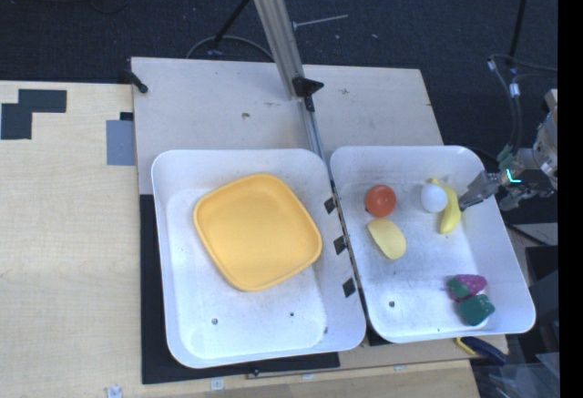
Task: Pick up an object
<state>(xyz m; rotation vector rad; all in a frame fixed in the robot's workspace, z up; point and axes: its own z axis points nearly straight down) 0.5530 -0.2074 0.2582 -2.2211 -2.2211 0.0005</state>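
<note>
We see the end effector [475, 195] at the right bin's [414, 328] right rim, its opening impossible to judge, nothing visibly in it, with the banana [449, 216] and white ball [434, 198] just beside it leftward and bare floor below them.

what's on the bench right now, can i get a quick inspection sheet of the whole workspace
surface: two white bins side by side, left bin and right bin, on a pale board.
job's things: in the right bin, red ball, white ball, banana, yellow piece, purple piece, green piece.
clutter: yellow plate in the left bin.
grippers: gripper at the right bin's right rim, near the banana, holding nothing seen.
cables: dark cables on the floor behind the bench.
surroundings: slanted metal post, dark floor.
</note>
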